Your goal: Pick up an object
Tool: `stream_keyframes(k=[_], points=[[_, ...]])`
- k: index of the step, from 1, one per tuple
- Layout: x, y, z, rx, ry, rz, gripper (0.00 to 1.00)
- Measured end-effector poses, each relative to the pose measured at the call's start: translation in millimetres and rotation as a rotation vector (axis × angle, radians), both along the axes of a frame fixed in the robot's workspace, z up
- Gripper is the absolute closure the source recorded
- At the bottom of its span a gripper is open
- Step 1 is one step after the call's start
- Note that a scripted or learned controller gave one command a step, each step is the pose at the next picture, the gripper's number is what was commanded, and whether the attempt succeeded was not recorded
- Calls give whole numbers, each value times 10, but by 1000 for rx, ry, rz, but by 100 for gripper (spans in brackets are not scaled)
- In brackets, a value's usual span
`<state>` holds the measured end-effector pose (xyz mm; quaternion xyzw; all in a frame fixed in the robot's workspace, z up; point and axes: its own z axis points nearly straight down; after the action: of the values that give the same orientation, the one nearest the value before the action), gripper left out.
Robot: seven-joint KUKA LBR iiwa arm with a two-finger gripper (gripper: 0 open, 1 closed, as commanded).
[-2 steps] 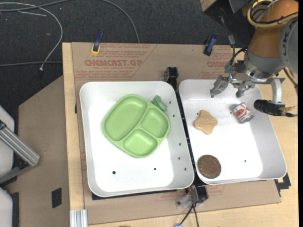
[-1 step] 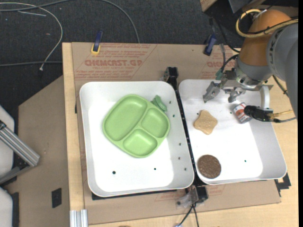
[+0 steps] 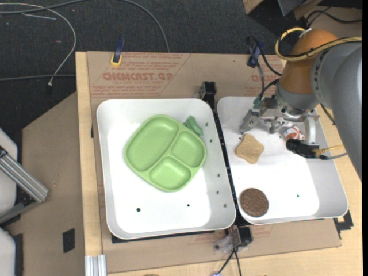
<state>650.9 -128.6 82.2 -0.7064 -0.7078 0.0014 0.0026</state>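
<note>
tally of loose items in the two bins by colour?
Green: 2 (divided plate, small green piece at its upper right edge)
Tan: 1 (flat tan piece)
Brown: 1 (round brown disc)
Total: 4

The right bin (image 3: 322,194) has lots of bare white floor on its right side. A tan cracker (image 3: 250,148) and a brown cookie (image 3: 253,202) sit near its left wall. A green plate (image 3: 165,152) takes up much of the left bin (image 3: 121,200).
</note>
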Motion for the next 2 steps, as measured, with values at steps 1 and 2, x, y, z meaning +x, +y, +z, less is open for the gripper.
stream_keyframes(k=[1,2], points=[[20,1,151,-1,-7,1,100],[15,-59,787,-4,-14,-2,100]])
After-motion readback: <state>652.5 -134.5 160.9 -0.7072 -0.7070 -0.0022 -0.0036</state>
